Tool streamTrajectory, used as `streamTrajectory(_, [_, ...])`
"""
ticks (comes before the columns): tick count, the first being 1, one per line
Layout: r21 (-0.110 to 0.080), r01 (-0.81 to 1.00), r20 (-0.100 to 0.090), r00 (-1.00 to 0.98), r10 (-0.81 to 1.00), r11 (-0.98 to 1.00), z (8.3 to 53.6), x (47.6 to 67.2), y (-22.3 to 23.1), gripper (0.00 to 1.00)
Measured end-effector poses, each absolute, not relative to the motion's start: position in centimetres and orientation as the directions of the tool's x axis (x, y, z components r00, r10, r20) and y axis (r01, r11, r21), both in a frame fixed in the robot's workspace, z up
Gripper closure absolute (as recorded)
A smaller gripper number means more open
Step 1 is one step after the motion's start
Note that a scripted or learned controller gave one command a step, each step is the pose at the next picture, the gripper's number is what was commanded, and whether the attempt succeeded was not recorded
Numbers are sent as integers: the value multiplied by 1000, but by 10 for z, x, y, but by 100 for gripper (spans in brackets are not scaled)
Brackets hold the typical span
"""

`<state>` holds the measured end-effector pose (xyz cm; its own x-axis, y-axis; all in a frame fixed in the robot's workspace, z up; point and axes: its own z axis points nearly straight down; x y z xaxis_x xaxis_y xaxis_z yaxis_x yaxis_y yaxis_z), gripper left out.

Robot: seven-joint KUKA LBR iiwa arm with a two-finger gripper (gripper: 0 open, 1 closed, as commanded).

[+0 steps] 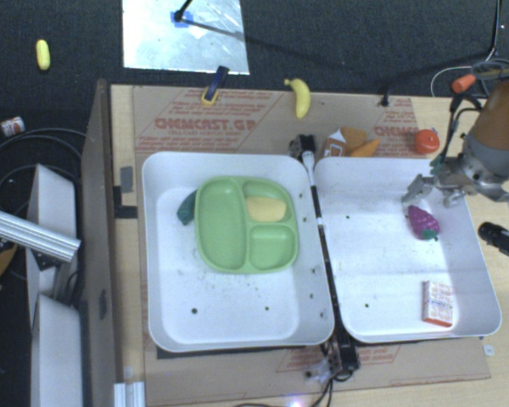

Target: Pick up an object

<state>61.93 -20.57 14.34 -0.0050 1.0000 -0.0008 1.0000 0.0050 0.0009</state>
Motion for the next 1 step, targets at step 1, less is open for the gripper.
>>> streamTrajectory(1, [1,1000,-1,-2,1000,2,120,611,-206,0])
